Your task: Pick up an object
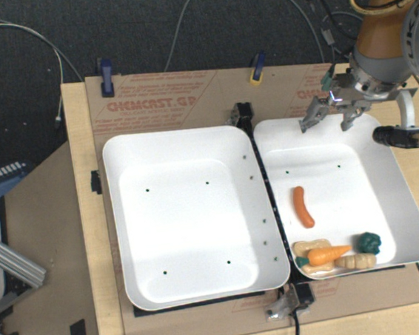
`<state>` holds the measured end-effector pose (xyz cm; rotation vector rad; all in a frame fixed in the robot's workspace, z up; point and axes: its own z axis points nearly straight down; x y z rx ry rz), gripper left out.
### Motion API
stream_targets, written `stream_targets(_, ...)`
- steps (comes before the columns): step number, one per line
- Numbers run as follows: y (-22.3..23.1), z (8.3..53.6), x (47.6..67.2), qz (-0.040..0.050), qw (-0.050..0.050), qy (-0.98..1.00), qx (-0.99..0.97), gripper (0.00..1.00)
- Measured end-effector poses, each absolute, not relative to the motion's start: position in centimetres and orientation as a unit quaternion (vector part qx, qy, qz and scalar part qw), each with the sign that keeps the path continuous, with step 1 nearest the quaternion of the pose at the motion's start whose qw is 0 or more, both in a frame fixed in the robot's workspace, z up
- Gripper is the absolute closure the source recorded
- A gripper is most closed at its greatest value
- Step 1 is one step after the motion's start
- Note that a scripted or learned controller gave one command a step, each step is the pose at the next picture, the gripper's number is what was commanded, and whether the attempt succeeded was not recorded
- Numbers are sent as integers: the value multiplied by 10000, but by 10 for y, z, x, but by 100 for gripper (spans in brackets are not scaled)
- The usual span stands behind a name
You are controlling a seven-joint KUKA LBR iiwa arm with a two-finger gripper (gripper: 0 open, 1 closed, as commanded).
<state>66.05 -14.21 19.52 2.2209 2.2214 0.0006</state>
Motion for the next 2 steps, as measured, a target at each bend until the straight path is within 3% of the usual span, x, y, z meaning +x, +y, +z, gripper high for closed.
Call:
stream_targets(1, -136, 160, 574, -9, -12, 7068, 7075, 0)
stream_targets(2, -92, 82, 570, -12, -23, 7083, 7059, 0)
